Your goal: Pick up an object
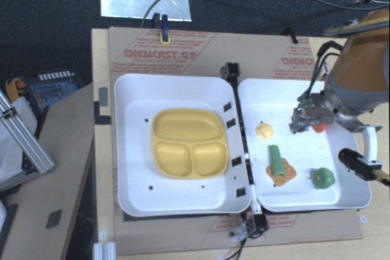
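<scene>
My gripper (300, 123) hangs low over the upper middle of the right bin (347, 201). A small red-orange thing (319, 127) peeks out right beside it, partly hidden by the gripper body; whether they touch I cannot tell. A small pale yellow piece (264, 130) lies to the gripper's left. Nearer the front, a green stick (276, 157) rests on an orange-brown piece (283, 174). A round green thing (323, 178) lies at the front right of the bin.
The left bin (131, 149) holds a yellow divided plate (187, 142). A black divider with clips (239, 131) runs between the bins. The arm (365, 64) reaches in from the right over the right bin's far corner.
</scene>
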Controlling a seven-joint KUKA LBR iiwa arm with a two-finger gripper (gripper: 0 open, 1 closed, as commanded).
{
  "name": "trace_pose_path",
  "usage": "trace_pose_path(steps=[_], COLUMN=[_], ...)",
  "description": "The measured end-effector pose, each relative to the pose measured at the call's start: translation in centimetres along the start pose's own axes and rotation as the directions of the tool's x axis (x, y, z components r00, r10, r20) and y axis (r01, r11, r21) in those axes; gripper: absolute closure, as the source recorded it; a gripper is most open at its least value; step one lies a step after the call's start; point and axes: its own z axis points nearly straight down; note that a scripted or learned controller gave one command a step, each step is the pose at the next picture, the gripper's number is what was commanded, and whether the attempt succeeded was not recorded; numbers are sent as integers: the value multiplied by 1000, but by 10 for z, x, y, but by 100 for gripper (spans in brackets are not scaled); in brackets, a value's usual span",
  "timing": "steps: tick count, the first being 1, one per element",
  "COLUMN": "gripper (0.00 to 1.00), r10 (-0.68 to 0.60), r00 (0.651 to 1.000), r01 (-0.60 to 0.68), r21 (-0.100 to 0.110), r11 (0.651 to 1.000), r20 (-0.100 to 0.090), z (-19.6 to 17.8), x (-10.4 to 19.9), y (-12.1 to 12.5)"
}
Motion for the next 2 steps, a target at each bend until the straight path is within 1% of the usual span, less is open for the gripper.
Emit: trace_pose_path(steps=[1, 2], gripper=[100, 100], r10=[0, 0], r00=[1000, 1000], r01=[0, 0], r21=[0, -1], r11=[1000, 1000], r20=[0, 0], z=[1, 7], x=[45, 89], y=[-12, -12])
